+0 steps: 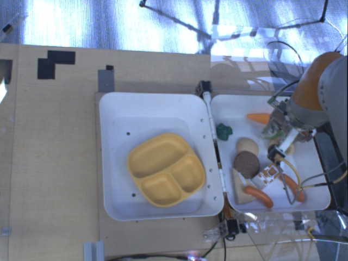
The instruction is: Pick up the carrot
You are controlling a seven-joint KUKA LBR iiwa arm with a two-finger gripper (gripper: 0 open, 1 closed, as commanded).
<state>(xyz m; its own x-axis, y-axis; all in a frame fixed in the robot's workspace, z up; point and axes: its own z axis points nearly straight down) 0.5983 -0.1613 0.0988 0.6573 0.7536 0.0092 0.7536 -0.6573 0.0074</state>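
No text, label, brand, number or sign can be read on anything here; the small patterned packet (pixel 268 175) is too blurred.

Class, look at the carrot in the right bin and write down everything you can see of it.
The small orange tapered plastic-looking carrot lies flat on the floor of the right-hand shallow white bin, near its far wall. Its thin tip points left toward the divider, and its thick end runs under the grey arm's end effector, which hides that end. It looks smooth and whole. No neighbouring item touches it; whether the end effector touches it cannot be told.
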